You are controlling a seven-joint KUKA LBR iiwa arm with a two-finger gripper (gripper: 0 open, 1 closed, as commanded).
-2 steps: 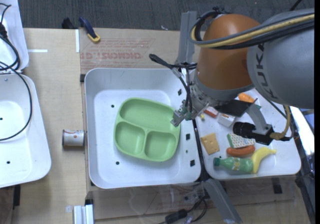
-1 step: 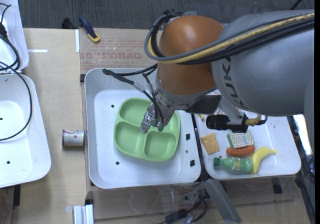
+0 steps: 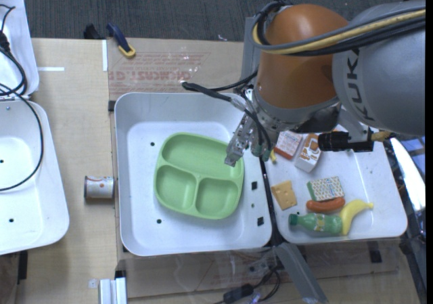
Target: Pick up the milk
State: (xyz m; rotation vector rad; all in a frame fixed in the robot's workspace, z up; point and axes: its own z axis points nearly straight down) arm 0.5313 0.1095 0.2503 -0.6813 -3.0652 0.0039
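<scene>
Jaws (image 3: 236, 150) over green plate (image 3: 199, 176) — milk (image 3: 308, 152) in right bin (image 3: 392, 228).

The arm (image 3: 379, 66) is built of smooth grey rounded housings, with a broad, glossy orange band (image 3: 298, 52) bulging above the wrist. Part of a dark "KUKA" marking shows on the grey shell. Yellow and black cables run along the top of the arm and loop around the orange section. Thin black wires trail from the metallic grey gripper (image 3: 237, 150).
</scene>
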